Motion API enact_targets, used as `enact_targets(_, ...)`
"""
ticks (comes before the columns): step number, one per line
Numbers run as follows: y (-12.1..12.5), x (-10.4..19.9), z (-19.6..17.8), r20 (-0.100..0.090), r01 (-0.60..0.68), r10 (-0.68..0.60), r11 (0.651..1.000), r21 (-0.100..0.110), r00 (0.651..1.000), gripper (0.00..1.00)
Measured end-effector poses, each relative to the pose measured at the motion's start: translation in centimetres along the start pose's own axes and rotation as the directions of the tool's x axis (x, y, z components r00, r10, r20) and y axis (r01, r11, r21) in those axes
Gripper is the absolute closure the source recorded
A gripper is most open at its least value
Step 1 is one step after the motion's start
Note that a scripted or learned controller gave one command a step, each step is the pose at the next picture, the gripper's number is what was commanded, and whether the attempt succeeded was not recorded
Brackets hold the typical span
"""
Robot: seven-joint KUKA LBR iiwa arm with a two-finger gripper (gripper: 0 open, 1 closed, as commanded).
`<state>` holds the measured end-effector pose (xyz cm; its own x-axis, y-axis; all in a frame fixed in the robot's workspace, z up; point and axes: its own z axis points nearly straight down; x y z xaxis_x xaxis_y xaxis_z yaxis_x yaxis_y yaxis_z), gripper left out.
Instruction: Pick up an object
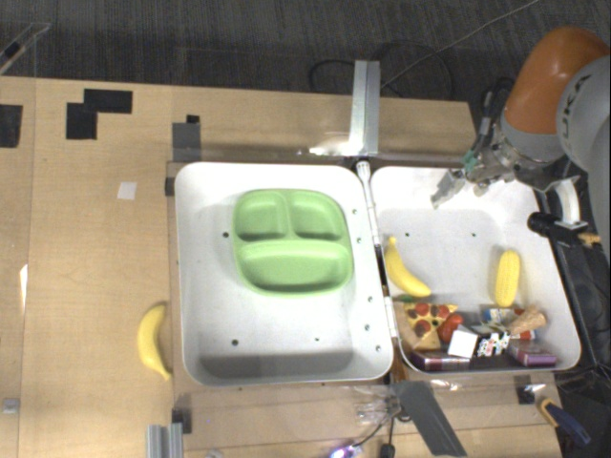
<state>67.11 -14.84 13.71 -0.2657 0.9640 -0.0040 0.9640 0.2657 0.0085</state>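
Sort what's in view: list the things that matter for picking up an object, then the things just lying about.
For the job:
gripper, above the right bin
banana
corn cob
pizza slice
small toys along the near wall

Lying about:
green divided plate in the left bin
banana on the bench

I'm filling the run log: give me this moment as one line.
gripper: over right white bin, upper part | holding: nothing seen | yellow banana: right bin, left side | green divided plate: left white bin
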Motion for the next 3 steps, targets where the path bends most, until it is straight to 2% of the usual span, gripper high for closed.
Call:
enact_targets(1,-0.6,1.1,4.4,0.004,0.267,-0.267,0.964,0.001,0.964,0.0)
enact_targets(2,-0.3,1.2,3.2,0.01,0.27,-0.269,0.963,-0.01,0.963,1.0)
enact_targets(3,1.2,4.6,-1.2,-0.001,-0.047,0.047,0.999,0.001,0.999,1.0)
